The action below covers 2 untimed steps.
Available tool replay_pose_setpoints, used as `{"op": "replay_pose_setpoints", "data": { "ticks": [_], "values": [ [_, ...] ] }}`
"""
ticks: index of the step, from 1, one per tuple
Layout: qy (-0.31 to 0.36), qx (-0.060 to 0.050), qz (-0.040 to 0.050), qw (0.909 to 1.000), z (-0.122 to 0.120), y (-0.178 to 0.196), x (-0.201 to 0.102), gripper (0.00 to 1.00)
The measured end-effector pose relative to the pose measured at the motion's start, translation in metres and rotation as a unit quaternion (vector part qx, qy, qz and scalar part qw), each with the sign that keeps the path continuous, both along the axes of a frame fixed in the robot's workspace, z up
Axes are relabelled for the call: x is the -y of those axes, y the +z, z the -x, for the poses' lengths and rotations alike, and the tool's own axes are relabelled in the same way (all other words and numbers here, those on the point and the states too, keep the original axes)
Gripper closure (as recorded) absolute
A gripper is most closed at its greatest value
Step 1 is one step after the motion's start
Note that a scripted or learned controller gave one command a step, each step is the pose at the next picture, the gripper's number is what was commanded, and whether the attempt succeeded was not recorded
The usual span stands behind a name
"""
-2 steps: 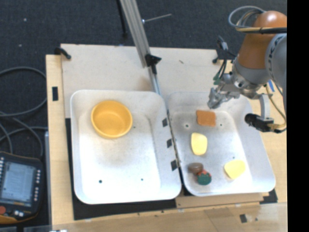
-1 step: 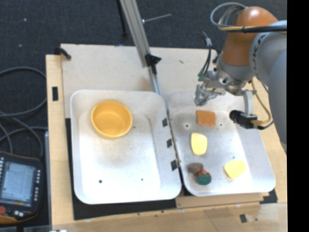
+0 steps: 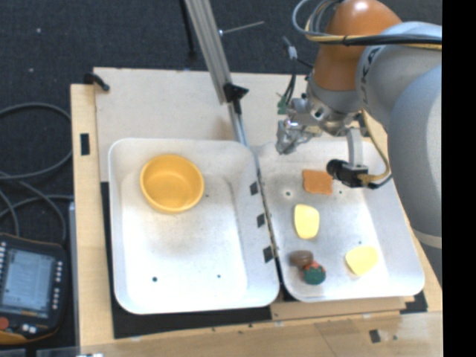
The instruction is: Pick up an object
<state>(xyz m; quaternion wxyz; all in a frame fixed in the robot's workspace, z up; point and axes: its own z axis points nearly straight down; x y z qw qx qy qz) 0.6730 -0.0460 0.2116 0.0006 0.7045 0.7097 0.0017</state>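
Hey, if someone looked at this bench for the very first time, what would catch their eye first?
Probably the big grey arm with its orange band, filling the upper right, its gripper poised over the far edge of the right bin. Next, the yellow bowl, alone in the left bin. Then the small pieces scattered in the right bin: an orange piece, two pale yellow pieces and a brown and green cluster.

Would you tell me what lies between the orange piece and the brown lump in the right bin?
In the camera view, a pale yellow piece lies between the orange piece and the brown lump, on the white floor of the right bin.
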Motion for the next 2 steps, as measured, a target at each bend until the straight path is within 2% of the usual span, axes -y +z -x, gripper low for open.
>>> {"op": "replay_pose_setpoints", "data": {
  "ticks": [1, 2],
  "values": [
    [0.000, -0.001, 0.0004, 1.0000, -0.001, -0.004, -0.052, 1.00],
    [0.000, 0.000, -0.0005, 1.0000, -0.002, 0.015, -0.105, 1.00]
  ]
}}
